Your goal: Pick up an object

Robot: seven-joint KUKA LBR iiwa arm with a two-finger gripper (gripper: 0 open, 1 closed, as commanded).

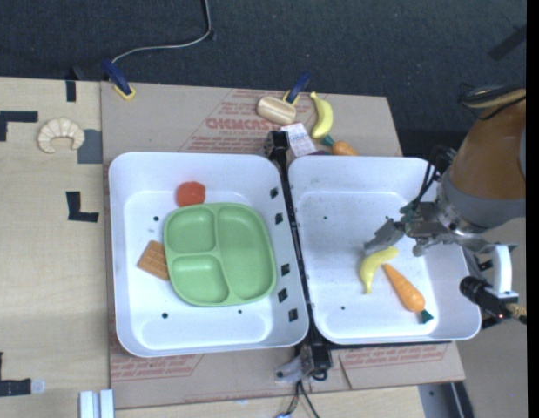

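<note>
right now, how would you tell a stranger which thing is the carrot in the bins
Look at the right-hand white bin, the one the arm reaches into. Near its front right corner lies the carrot, a tapered orange stick. Its neighbour, the banana, is yellow and curved.

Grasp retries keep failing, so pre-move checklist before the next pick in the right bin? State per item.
1. Gripper over the right bin: ok.
2. Target near the fingers: ok, the yellow banana lies just below them.
3. Anything held between the fingers: cannot tell.
4. Banana free of neighbours: not ok, the orange carrot lies against its upper end.
5. Banana off the bin walls: ok, it lies on the open floor.
6. Left bin's green tray out of the arm's way: ok.
</note>
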